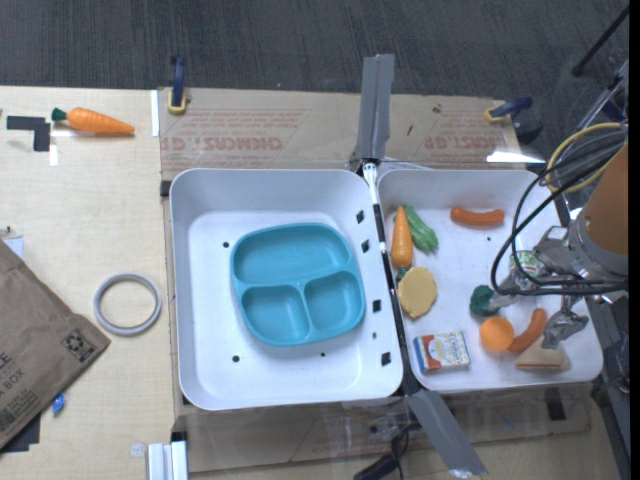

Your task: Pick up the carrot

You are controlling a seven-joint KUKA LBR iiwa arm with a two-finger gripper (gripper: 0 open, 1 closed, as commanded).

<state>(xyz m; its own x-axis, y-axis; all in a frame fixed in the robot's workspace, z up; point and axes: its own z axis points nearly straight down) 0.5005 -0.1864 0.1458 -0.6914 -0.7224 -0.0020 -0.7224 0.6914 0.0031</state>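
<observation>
— Where's your arm (608, 218) right now?

— It comes in from your right side of the camera view, with the orange band showing at the edge and black and yellow cables looping off it.

— And the wrist?

— It's bent downward, with the gripper (560, 320) hanging low at the near right of the view.

— Can you read the grip?

— You can't; the metal parts blur together at this slant, so you get no clear answer there.
</observation>
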